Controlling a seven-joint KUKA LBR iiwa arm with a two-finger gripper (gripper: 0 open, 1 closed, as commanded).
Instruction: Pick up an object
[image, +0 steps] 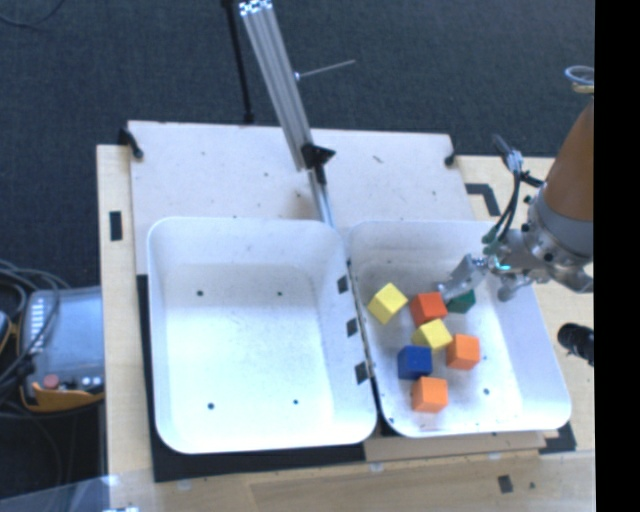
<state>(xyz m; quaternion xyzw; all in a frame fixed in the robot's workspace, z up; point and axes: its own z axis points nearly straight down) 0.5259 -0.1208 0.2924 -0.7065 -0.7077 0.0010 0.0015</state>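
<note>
Several coloured blocks lie in the right bin (520, 385): a yellow block (388, 302), a red-orange block (430, 306), a second yellow block (434, 333), an orange block (462, 351), a blue block (414, 361) and another orange block (430, 393). A green block (461, 299) sits at the cluster's upper right, partly covered by the gripper. My gripper (483, 283) hangs over the right bin's upper right part, just above and to the right of the green block. It is open, and I see nothing held between its fingers.
The left bin (250, 330) stands beside the right one, their rims meeting at the middle. A slanted metal rail (285, 90) reaches down from the top to the bins' shared back corner. The arm's orange band (575, 170) is at the right edge.
</note>
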